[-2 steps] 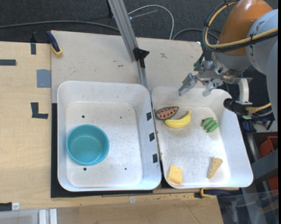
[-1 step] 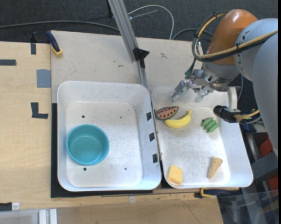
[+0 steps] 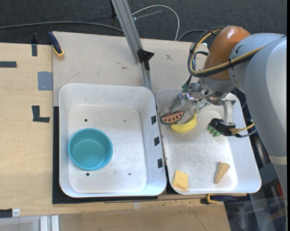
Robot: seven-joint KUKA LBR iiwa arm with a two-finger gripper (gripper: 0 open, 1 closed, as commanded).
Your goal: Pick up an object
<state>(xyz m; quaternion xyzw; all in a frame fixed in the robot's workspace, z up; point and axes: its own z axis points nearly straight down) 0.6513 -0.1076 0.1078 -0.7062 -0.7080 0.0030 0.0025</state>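
Wooden bench [image 3: 19, 129], dark carpet [image 3: 48, 6]

the left bin [image 3: 72, 100] looked like smooth white plastic, finely speckled. inside it the teal bowl [image 3: 90, 149] seemed matt plastic. left of that bin the bench top [image 3: 15, 105] showed pale wood grain. behind it a slanted pole [image 3: 128, 23] looked like brushed metal.

Teal bowl [image 3: 90, 149] in left white bin [image 3: 106, 91]; wooden bench [image 3: 19, 105] beneath.
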